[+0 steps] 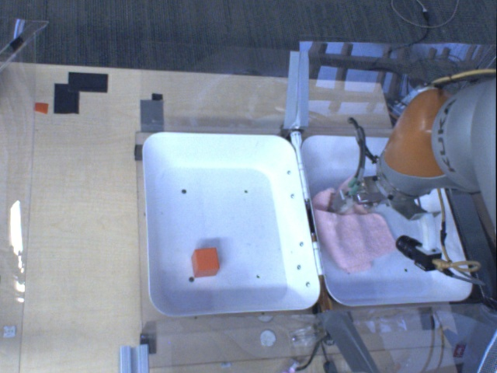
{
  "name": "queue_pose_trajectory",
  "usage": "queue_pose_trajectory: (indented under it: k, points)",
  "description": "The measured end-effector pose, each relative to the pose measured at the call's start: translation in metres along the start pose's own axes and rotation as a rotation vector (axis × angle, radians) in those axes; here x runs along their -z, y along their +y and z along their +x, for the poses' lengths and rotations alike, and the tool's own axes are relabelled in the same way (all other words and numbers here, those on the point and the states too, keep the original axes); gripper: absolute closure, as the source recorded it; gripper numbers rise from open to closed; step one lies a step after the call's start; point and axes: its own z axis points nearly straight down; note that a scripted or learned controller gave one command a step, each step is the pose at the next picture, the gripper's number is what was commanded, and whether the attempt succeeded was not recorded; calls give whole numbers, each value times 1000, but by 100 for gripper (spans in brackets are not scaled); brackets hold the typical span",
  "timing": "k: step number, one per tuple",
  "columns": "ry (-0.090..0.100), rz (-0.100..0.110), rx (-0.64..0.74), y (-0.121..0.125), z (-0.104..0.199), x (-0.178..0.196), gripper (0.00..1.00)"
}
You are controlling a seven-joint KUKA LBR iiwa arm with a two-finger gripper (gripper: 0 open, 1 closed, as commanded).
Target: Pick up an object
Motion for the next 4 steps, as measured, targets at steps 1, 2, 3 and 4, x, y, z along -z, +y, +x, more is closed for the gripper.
queue_pose_trajectory:
  k: [1, 2, 3, 4]
  points:
    - [0, 2, 269, 44, 1, -1, 0]
    - [0, 0, 238, -28, 11, 1, 0]
    - [-1, 0, 174, 15, -9, 0, 0]
    - [-5, 0, 198, -85, -30, 2, 0]
